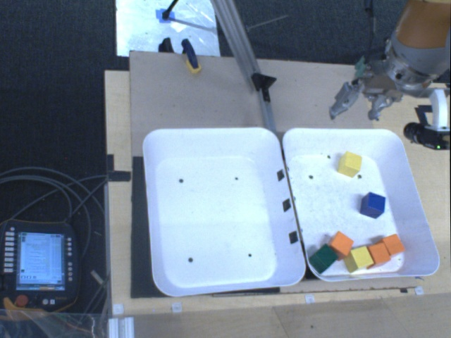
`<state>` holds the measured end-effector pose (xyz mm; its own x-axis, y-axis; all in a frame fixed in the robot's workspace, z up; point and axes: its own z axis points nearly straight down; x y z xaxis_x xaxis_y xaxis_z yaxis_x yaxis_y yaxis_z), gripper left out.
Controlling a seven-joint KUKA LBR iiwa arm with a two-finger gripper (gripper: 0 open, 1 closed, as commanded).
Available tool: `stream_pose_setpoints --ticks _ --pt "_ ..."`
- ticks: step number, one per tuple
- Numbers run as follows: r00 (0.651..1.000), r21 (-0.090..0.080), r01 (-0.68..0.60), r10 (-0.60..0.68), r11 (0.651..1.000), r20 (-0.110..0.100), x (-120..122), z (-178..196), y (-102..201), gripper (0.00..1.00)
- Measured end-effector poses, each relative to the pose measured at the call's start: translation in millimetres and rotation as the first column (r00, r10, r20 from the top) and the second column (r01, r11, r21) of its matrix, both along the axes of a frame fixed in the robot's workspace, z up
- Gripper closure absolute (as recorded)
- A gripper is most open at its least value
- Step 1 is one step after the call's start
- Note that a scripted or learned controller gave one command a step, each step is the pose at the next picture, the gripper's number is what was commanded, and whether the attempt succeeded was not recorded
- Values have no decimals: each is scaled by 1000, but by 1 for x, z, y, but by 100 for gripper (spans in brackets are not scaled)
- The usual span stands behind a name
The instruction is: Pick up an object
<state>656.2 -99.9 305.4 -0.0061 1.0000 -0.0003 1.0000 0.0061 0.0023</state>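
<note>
camera view: we find the gripper [359,106] spread, nothing between its fingers, above the bench behind the right bin [416,189]. nearest target, the yellow cube [349,164], lies in that bin's far part, just toward the camera from the gripper.

Two white bins sit side by side, the left bin [162,189] and the right bin [416,224]. The right one holds seven blocks: three orange [342,243] [378,253] [393,244], two yellow [349,163] [360,258], one blue [373,205] and one green [323,258].
</note>
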Motion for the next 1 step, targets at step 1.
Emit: stream_pose_setpoints --ticks 1 --pt "1000 0 0 0 1000 0 0 0 0 0"
